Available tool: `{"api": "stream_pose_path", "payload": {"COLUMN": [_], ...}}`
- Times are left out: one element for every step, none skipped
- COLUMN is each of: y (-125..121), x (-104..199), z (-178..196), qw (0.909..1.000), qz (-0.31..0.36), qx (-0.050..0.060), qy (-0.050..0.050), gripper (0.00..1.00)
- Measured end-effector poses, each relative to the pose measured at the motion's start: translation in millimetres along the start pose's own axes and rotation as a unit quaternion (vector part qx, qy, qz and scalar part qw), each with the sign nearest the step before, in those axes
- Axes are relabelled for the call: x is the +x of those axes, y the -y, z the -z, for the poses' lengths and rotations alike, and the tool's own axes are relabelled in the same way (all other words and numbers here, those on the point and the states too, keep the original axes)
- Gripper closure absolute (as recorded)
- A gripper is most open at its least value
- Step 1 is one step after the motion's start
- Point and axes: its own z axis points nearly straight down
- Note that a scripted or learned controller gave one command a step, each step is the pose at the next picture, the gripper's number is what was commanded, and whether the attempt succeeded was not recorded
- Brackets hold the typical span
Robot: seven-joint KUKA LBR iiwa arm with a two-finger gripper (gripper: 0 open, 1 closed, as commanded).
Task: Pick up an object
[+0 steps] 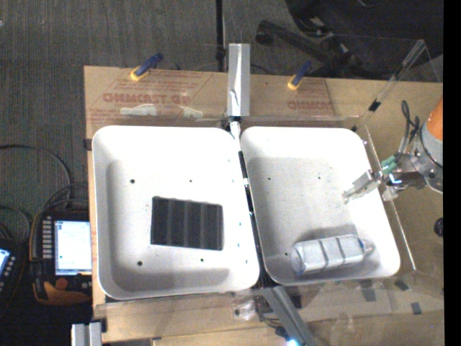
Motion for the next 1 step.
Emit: {"api": "stream_pose_path", "payload": {"y": [-0.7], "x": [-54.6], "z": [56.2], "qw": [0.9998], "qz": [0.018], "qx": [0.0], "qy": [0.001], "gripper": [0.0]}}
